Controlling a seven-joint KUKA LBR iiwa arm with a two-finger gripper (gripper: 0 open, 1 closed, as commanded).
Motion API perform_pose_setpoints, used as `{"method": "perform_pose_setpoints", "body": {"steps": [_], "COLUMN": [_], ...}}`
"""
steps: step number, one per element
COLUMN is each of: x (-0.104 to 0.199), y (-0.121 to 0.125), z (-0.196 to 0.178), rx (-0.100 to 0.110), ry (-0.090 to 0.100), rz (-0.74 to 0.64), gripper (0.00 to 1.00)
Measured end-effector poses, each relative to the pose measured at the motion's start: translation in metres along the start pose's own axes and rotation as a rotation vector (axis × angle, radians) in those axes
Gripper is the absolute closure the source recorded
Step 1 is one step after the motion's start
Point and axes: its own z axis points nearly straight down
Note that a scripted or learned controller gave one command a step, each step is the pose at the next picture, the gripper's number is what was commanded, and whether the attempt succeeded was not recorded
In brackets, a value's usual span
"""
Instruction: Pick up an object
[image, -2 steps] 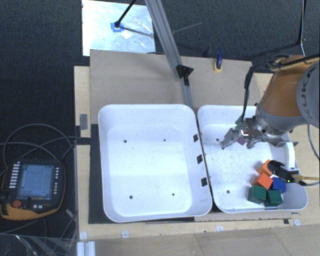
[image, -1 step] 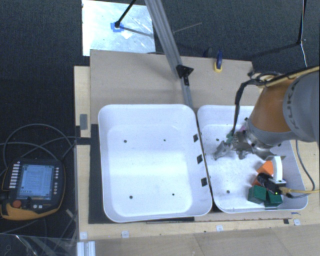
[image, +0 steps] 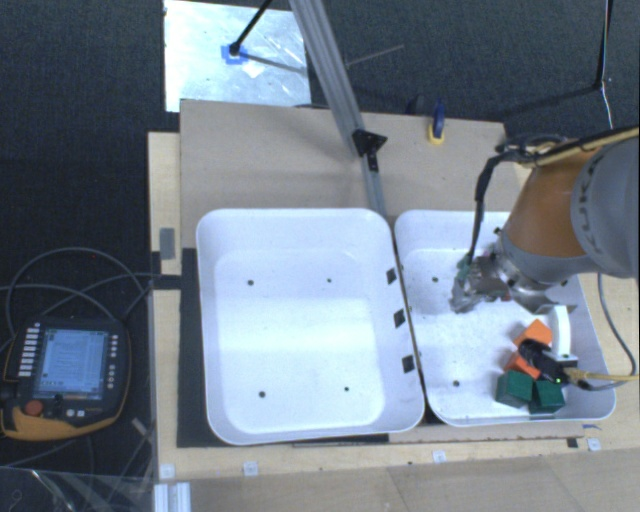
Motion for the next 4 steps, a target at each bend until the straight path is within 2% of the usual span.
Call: {"method": "perform_pose_setpoints", "body": {"steps": [1,3,4], "x": [-0.006,-0.003,0.046], "y": [0.009,0.007,0.007], "z": [-0.048,-0.137,-0.137], "rx": [-0.004,-0.004,0.001], "ry": [-0.002,-0.002,0.001], "rz": [0.0,-0.002,-0.007], "gripper": [1.0,1.0,1.0]}}
